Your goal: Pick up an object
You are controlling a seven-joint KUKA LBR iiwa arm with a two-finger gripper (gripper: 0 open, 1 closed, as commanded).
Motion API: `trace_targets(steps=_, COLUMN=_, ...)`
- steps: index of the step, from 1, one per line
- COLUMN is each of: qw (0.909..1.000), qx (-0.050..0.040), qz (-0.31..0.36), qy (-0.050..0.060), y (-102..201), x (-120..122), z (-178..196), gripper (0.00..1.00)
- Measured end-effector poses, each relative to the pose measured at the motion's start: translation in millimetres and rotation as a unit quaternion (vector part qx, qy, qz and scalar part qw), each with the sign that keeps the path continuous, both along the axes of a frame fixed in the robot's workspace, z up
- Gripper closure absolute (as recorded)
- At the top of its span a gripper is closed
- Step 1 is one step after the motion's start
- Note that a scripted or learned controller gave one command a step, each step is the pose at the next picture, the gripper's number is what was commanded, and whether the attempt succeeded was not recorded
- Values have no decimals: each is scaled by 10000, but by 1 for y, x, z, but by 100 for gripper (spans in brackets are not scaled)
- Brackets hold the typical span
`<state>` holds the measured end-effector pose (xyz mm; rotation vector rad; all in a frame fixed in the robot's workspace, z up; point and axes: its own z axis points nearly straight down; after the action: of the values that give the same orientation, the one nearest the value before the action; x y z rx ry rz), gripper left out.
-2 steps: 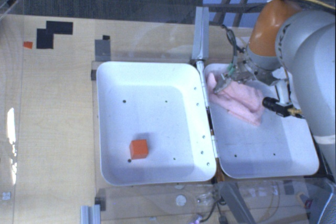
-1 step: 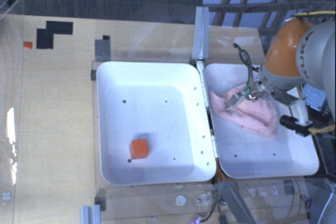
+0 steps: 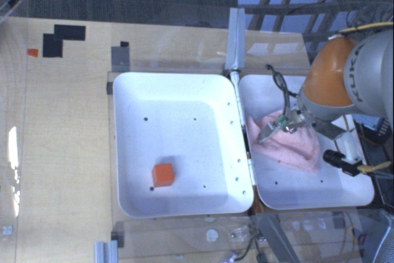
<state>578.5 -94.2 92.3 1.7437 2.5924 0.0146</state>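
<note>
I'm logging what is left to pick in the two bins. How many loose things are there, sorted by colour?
Orange: 1, the orange block in the left bin
Pink: 1, the pink cloth in the right bin, under the end effector
Total: 2

Light: bright, even, from overhead.
Glare: pale streak on the table [image 3: 12,151] at left.
Shadows: soft, faint inside the bins [image 3: 184,206].
Sharpness: slightly soft throughout.
</note>
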Motion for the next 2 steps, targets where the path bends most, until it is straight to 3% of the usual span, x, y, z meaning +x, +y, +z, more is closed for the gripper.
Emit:
trace_targets(steps=1, qw=9959, qx=16, qz=-910, qy=19, y=-6, x=77, z=-2, gripper=0)
trace_targets(steps=2, qw=9888, qx=19, qz=-1490, qy=17, y=-43, x=-4, z=-1, gripper=0)
